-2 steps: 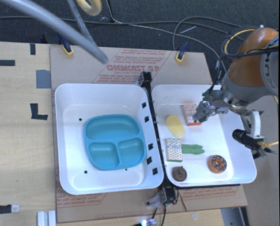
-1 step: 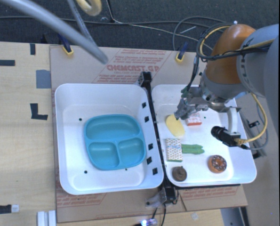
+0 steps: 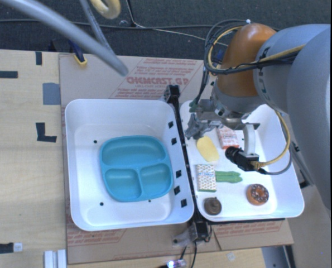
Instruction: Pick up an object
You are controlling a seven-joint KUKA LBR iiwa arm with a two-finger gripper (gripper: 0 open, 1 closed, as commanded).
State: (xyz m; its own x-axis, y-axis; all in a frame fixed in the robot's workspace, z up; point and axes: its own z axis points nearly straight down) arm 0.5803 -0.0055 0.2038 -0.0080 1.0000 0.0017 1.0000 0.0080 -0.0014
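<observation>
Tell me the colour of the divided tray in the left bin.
The divided tray is light blue, seen in the camera view.

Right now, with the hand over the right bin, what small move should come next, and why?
Probably lower the hand a little, straight toward the yellow oblong object. That object lies just below it in the right bin, the closest of the items, and nothing shows between its fingers.

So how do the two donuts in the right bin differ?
The sprinkled donut is orange-brown with pale specks; the dark donut is plain dark brown. The sprinkled donut looks a bit larger than the dark donut. The dark donut sits by the bin's left wall, the sprinkled donut farther right. Both lie flat near the front edge.
</observation>
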